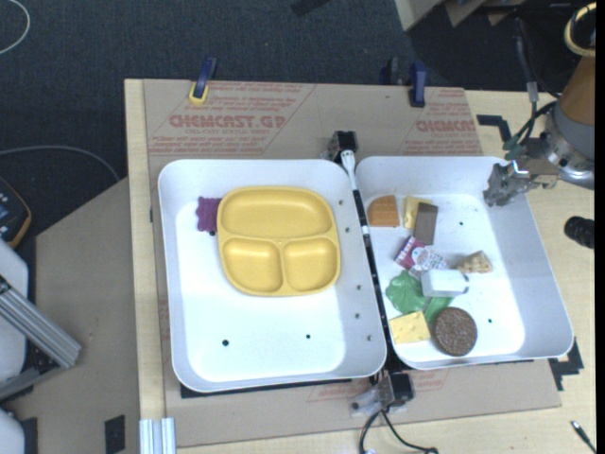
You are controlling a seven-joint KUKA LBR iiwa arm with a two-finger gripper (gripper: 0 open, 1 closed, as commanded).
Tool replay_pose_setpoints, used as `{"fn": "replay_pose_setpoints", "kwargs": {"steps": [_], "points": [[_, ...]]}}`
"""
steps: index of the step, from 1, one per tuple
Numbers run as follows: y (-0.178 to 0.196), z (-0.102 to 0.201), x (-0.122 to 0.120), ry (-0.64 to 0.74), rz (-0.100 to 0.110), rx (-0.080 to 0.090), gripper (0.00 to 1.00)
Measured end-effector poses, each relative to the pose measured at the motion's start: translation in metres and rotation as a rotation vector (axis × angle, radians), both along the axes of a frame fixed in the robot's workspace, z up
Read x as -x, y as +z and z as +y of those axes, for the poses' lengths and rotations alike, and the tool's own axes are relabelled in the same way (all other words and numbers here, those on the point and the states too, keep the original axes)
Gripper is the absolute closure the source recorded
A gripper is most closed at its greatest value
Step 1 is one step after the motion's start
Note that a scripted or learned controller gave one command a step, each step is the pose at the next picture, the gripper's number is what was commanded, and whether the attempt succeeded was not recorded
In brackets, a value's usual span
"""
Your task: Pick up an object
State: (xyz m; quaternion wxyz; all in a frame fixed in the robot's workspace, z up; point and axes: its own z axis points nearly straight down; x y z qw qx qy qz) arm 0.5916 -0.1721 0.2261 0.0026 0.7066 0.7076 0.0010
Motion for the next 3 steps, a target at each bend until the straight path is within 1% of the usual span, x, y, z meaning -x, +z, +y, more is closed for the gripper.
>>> {"fn": "replay_pose_setpoints", "kwargs": {"steps": [1,2,3], "points": [[0.010,0.051,0.019,0.004,0.007,-0.006,1.00],[-0.002,0.103,0.042,0.004,0.009,-0.006,1.00],[0.008,0.155,0.066,0.005,0.008,-0.006,1.00]]}}
